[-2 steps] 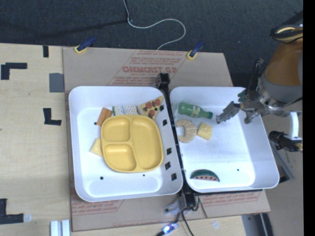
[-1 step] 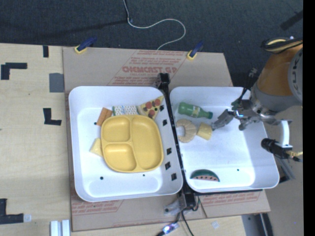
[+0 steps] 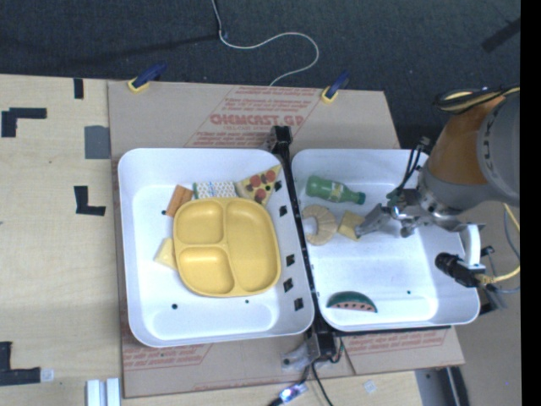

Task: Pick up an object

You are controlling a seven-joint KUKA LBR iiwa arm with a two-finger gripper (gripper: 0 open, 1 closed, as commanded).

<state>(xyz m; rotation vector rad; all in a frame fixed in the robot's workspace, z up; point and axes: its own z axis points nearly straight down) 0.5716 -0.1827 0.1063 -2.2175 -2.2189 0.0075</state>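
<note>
My gripper (image 3: 368, 225) hangs low over the right bin (image 3: 423, 311), reaching in from the right with its tip pointing left. Its tip is right beside a small yellow block (image 3: 348, 225), touching or nearly touching the block's right side. Left of the block lies a round beige piece (image 3: 319, 225). A green bottle (image 3: 333, 191) lies on its side just behind them. A watermelon slice (image 3: 352, 302) rests near the bin's front wall. I see nothing lifted off the bin floor.
The left bin (image 3: 139, 294) holds a big yellow divided plate (image 3: 226, 245). Behind the plate are a pizza slice (image 3: 261, 183), an orange piece (image 3: 178, 200) and a patterned piece (image 3: 214, 189); a yellow wedge (image 3: 164, 252) is at its left. The bins' shared wall (image 3: 296, 252) runs just left of the beige piece.
</note>
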